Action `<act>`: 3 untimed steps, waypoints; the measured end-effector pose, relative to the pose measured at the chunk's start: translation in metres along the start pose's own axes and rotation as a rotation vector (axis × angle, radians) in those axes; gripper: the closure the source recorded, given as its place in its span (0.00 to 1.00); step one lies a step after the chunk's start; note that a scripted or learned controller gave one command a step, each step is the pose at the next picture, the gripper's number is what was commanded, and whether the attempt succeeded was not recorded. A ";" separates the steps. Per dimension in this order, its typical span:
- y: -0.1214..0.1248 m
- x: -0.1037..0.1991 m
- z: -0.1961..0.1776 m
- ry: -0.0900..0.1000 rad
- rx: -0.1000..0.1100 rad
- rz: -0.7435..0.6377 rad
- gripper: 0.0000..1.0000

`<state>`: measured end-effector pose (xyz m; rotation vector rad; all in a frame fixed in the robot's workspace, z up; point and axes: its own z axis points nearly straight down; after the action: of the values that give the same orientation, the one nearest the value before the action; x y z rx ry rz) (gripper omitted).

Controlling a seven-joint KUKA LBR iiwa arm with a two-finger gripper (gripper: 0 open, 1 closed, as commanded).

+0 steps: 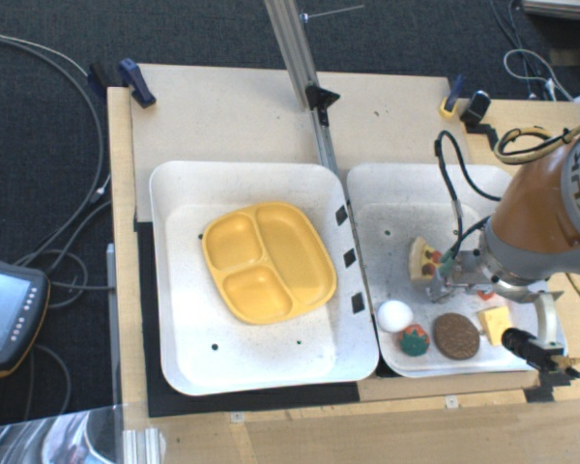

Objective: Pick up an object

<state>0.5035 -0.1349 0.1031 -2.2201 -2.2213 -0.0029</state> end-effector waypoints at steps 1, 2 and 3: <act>-0.003 -0.003 -0.044 -0.003 -0.005 0.000 1.00; -0.008 -0.005 -0.105 -0.004 -0.007 -0.001 1.00; -0.006 -0.005 -0.159 -0.004 -0.007 -0.002 1.00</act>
<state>0.4973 -0.1398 0.2623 -2.2242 -2.2287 -0.0064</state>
